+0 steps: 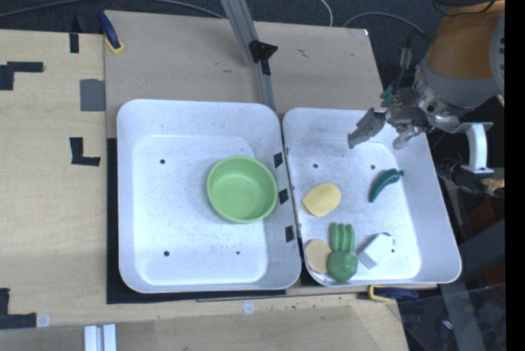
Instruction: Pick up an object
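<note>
Grey metal fingers are seen spread apart at the gripper (pixel 384 133), which hangs over the upper right part of the right bin (pixel 426 177); one finger (pixel 363 130) slants down to the left and the other (pixel 405 135) points down nearer the bin's right wall. Nothing is seen between the fingers, and whether their tips touch the bin floor cannot be told. The arm (pixel 463 46) is seen reaching in from the right, its orange band lying above the grey wrist. Several candidate objects are found in the right bin. A small dark green pepper-like piece (pixel 383 183) lies tilted just below the gripper, near the right-hand finger but apart from it. A yellow rounded object (pixel 321 198) rests near the bin's left wall, well below and left of the gripper. At the bin's lower edge a cluster is seen: a green object with finger-like lobes (pixel 342 250), a pale yellow piece (pixel 315 251) touching its left side, and a small grey-white object (pixel 373 249) just beside it on the right. In the left bin (pixel 139 177) a light green bowl (pixel 241 189) sits upright, toward the right side and well apart from the gripper. Both bins are set side by side on the wooden bench (pixel 49 120), and a grey pole (pixel 234 1) crosses above them from the top of the view.
</note>
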`<state>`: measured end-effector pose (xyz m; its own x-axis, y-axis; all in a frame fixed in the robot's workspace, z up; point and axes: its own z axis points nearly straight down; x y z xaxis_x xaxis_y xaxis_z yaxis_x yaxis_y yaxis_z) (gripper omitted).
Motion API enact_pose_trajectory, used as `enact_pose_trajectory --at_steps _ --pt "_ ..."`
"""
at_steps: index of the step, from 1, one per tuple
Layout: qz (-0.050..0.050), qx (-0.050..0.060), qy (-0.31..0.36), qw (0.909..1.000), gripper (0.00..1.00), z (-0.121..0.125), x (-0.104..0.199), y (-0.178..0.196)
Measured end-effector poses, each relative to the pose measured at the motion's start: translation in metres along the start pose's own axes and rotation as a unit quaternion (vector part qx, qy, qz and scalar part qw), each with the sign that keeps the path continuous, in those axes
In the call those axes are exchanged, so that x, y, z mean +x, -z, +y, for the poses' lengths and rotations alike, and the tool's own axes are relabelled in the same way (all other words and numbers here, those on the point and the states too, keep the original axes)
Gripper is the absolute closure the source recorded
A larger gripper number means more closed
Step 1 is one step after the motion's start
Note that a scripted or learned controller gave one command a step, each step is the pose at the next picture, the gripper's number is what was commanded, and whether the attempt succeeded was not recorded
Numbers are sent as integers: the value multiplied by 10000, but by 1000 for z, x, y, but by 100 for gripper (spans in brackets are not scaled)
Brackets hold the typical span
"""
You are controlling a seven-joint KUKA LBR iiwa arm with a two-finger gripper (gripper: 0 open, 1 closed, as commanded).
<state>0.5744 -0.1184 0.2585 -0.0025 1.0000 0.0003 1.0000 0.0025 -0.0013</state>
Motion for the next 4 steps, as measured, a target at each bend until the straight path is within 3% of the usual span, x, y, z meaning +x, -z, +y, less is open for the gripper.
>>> enact_pose_trajectory --at_steps 1,4 --pt "0 -1 -1 10000 0 0 0 0" --pt "0 37 -11 10000 0 -10 -11 -153"
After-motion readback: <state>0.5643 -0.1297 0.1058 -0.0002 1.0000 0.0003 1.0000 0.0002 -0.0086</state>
